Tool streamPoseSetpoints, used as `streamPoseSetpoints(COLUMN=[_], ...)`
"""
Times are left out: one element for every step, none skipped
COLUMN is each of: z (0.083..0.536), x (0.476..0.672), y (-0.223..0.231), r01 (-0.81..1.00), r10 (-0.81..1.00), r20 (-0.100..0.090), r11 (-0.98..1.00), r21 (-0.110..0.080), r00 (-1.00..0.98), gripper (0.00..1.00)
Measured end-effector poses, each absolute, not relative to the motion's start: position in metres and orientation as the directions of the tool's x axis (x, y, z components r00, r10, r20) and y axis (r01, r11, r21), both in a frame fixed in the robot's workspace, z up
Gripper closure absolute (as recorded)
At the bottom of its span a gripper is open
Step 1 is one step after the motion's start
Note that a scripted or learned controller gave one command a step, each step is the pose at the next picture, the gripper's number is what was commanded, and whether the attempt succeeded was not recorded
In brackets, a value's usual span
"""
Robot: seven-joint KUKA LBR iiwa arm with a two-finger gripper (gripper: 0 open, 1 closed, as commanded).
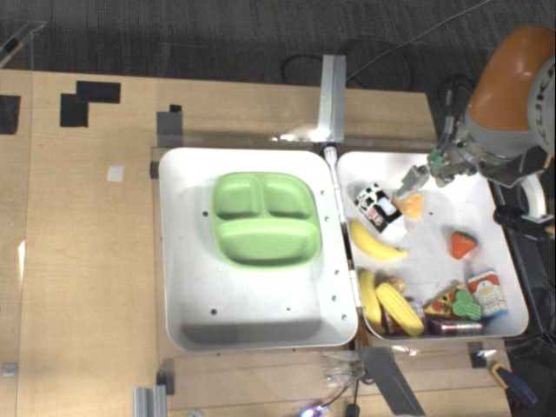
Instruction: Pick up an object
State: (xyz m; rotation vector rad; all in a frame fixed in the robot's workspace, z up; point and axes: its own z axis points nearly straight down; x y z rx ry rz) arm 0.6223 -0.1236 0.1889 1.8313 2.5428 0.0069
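Gripper [415, 181] low over upper part of right bin [434, 165], right of frame centre; fingers' state impossible to tell. Just below it an orange piece [413, 206], beside a black-and-white toy [375, 207], above a banana [375, 244].

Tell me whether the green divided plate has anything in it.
Empty. The green three-compartment plastic plate lies flat in the left white bin, and all three compartments show bare green.

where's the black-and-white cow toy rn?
The black-and-white cow-patterned toy lies in the right white bin, in its upper left part near the divider. A small orange piece is just to its right and a yellow banana just below.
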Motion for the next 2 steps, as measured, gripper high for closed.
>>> streamPoseSetpoints(z=[0.09, 0.104], x=[0.629, 0.632], y=[-0.09, -0.088], r01=[0.904, 0.903], r10=[0.904, 0.903], r20=[-0.007, -0.009], r11=[0.428, 0.43], r21=[0.013, 0.021], r00=[-0.428, -0.43], gripper=[0.0, 1.0])
